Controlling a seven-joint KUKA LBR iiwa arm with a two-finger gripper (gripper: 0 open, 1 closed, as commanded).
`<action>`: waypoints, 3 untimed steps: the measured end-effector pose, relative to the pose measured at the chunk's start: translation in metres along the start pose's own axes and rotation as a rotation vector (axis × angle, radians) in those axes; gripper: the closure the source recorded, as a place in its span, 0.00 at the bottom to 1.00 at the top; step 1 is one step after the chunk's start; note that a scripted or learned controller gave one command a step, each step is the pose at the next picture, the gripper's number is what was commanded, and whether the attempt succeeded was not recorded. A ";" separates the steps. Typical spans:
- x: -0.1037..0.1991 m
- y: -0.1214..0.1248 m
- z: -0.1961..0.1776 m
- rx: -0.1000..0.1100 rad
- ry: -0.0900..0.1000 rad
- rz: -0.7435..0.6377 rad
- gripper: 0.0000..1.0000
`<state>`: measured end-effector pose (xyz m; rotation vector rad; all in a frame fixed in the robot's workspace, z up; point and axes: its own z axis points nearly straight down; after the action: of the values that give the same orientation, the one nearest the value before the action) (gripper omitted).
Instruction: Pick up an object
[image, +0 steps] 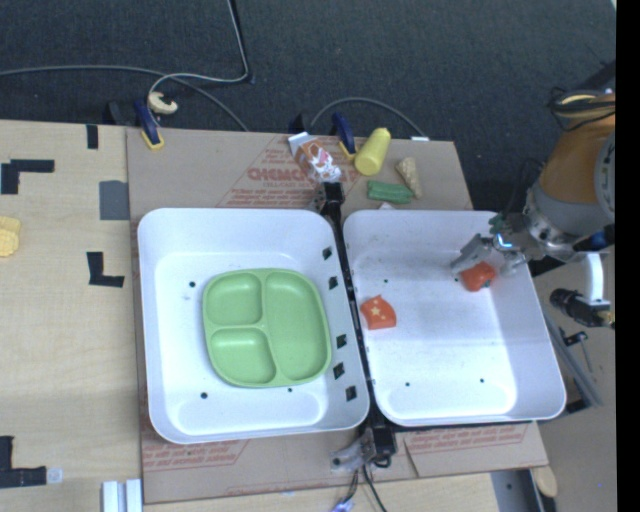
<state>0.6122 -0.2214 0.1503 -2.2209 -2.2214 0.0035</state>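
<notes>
- Camera view: a bench carries two shallow white bins side by side, seen from above at a slant.
- The left bin (160, 300) holds a green divided plate (266, 327) with three compartments, lying flat near the bin's middle.
- Behind the bins, on brown cardboard (250, 180), lie a small printed packet (313, 155), a yellow cylinder (373, 150), a green block (389, 192) and a beige piece (408, 175), close together.
- The right bin (450, 390) holds an orange-red flat piece (378, 313) near its left wall.
- A second red object (478, 276) sits in the right bin's upper right part, directly under the gripper (487, 257).
- The gripper's metal fingers are spread to either side of the red object's top; whether they clamp it cannot be determined.
- The arm (575, 180), grey with an orange band, enters from the right edge.
</notes>
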 end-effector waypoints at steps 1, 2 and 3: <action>-0.002 0.011 -0.007 -0.001 0.002 -0.001 0.00; -0.002 0.031 -0.008 -0.002 0.001 -0.001 0.00; -0.002 0.026 0.063 -0.005 -0.002 -0.002 0.00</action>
<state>0.6384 -0.2236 0.0873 -2.2223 -2.2270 -0.0007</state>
